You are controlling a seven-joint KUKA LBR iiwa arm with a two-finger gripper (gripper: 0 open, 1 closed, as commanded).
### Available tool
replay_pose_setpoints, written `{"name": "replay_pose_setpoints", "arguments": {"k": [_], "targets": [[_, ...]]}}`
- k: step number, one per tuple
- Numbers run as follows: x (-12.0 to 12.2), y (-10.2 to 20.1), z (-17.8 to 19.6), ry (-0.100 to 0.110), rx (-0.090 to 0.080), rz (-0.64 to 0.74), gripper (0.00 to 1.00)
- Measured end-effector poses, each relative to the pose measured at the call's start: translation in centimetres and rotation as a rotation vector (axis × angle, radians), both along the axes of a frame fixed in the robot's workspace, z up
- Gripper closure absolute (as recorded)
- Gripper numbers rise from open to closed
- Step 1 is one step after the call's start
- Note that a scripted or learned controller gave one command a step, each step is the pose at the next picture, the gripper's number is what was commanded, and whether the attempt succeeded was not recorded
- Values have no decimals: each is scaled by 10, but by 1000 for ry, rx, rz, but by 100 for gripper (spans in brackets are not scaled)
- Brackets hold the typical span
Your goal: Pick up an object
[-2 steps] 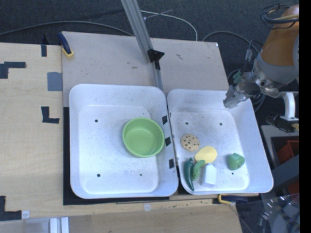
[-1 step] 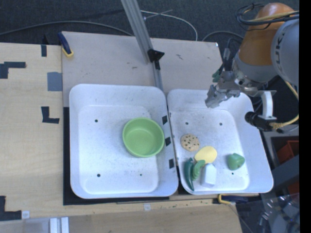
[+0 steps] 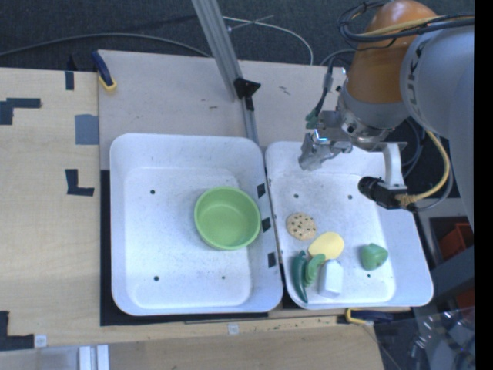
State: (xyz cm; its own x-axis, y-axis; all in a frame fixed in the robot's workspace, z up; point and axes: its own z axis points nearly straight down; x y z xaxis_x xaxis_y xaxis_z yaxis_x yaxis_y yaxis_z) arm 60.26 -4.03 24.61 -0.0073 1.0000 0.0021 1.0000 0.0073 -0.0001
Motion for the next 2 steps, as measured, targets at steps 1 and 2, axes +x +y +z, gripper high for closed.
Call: {"name": "replay_pose_setpoints", "arguments": {"k": [1, 2], "targets": [[3, 62, -5, 2, 0, 0, 100], [-7, 114, -1, 2, 0, 0, 100]]}}
